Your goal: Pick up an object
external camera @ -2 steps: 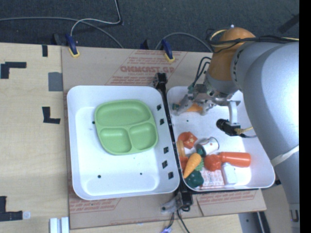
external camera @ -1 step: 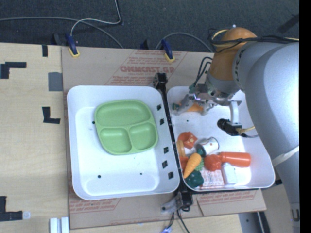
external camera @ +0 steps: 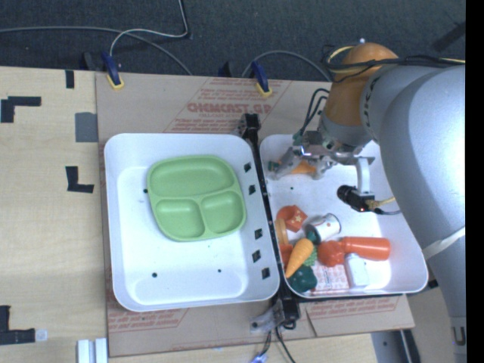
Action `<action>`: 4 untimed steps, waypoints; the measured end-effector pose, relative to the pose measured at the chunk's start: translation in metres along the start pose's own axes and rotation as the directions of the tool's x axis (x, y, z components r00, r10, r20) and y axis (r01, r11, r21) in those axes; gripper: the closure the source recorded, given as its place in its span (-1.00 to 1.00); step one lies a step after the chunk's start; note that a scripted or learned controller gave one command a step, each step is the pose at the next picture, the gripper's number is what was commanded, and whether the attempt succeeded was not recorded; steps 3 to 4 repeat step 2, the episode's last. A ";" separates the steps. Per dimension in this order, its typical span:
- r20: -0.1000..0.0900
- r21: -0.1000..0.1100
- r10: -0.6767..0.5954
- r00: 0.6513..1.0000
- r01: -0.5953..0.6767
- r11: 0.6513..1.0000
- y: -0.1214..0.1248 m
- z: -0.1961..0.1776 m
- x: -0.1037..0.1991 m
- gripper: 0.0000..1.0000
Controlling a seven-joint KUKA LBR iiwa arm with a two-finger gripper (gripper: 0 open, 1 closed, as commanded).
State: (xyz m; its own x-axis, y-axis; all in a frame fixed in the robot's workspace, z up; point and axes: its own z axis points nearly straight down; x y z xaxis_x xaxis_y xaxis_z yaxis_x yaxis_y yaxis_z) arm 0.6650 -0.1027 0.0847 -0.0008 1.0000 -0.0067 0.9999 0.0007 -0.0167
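the fingers [external camera: 296, 161] are low at the right bin's [external camera: 412, 274] far corner, an orange object [external camera: 305, 169] right beside them; whether they're gripping it, i cannot tell.

Green plate [external camera: 197, 197], white bins [external camera: 121, 203]

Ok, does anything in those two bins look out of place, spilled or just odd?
Nothing spilled or broken. The green divided plate sits skewed in the left bin. In the right bin, the toys are heaped at the near end: a carrot and a red-orange piece lie jumbled together. The gripper is low at the far end.
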 end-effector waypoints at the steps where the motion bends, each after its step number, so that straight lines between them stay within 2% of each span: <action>1: 0.002 0.000 0.001 1.000 -0.001 1.000 0.000 0.000 0.001 -1.00; 4: 0.001 0.000 0.000 1.000 0.000 1.000 0.000 0.000 0.000 -1.00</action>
